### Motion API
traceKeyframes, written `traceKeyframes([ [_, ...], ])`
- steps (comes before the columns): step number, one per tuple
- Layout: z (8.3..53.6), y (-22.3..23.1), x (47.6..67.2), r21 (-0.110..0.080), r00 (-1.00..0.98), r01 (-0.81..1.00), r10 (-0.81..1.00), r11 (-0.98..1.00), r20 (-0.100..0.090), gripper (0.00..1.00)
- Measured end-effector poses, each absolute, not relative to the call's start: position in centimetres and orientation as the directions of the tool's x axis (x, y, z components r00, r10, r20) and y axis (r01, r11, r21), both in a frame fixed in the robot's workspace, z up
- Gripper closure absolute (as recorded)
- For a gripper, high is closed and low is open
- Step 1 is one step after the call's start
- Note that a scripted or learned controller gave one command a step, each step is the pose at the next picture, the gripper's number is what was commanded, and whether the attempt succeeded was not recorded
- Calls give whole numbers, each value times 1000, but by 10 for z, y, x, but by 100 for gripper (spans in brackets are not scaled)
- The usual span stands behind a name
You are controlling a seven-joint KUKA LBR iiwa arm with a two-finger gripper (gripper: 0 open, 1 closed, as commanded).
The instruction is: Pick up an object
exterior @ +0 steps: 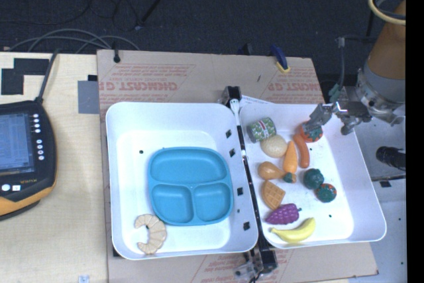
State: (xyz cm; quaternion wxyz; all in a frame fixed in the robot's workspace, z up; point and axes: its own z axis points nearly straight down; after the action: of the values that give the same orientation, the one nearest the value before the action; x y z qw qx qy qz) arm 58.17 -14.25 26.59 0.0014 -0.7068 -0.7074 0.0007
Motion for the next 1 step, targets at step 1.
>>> traceKeyframes([
  [1, 212, -80, 524, -14, -4, 1000, 1000, 4, 5, 0],
])
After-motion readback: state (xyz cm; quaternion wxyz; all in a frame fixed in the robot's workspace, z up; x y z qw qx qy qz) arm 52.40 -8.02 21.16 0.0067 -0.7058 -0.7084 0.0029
